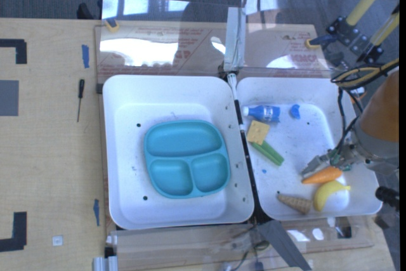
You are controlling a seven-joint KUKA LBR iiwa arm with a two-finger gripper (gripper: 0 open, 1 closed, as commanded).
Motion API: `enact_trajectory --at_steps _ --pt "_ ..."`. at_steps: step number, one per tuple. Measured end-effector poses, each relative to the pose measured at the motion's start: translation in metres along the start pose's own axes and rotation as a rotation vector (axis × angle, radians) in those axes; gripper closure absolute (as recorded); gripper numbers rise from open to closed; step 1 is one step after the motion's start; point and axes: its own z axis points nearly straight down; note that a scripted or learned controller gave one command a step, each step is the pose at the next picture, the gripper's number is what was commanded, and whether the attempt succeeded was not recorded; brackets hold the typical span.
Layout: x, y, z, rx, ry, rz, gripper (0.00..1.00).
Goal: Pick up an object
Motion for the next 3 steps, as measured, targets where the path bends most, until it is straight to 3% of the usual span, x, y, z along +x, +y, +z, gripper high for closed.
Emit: enact_trajectory --at_steps 1,2,3 --pt "-0.001 0.003 -0.012 -0.009 -0.005 0.001 1.0" --pt "-0.001 0.003 -0.011 -0.008 -0.004 0.001 0.0" --pt "-0.012 -0.021 0.0 -0.004 0.003 -0.037 0.0"
